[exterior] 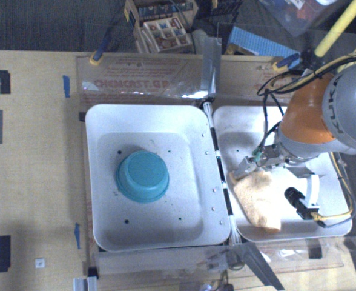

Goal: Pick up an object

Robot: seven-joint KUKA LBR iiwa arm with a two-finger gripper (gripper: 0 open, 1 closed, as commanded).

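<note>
Gripper [251, 164], low in the right bin, sits at the upper-left end of a tan lump; from this angle it cannot be told whether it is open or closed, nor whether it holds anything. Reading left to right: the left bin [99, 121] contains a teal bowl [143, 175], lying upside down near the bin's centre, well apart from the gripper and separated from it by the two adjoining bin walls. The right bin [243, 125] contains the tan lump [258, 200], soft and crumpled in appearance, possibly cloth or sponge. Its long axis runs diagonally from upper left, beside the inner wall, to lower right, towards the near wall. The arm [311, 121] enters from the right and bends down over this bin. The lump is judged the nearer target: it lies directly below the gripper and stretches away from it to the lower right, so a grasp here would take only its end, not its middle.
</note>
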